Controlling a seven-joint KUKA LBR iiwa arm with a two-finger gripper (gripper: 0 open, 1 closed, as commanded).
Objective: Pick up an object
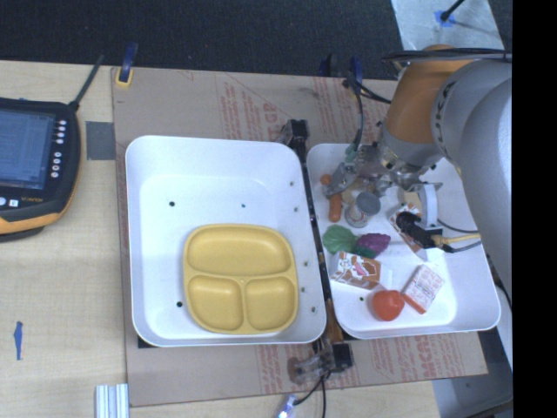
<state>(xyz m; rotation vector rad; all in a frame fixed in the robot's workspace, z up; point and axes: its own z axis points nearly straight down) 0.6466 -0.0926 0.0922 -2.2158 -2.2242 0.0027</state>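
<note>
My gripper (359,192) hangs over the far left part of the right bin (470,307), low among the objects. Just to its left lies a small orange carrot-like piece (334,205). In front of it sit a green lump (338,238) and a purple lump (374,244). Closer to the front edge are a printed snack packet (355,270), a red tomato-like ball (388,305) and a small pink box (424,288). Nothing is visibly held.
The left bin (157,172) holds a yellow divided plate (240,278). A teach pendant (30,164) lies on the bench at the far left. The arm's grey and orange body (435,103) covers the right bin's far right corner.
</note>
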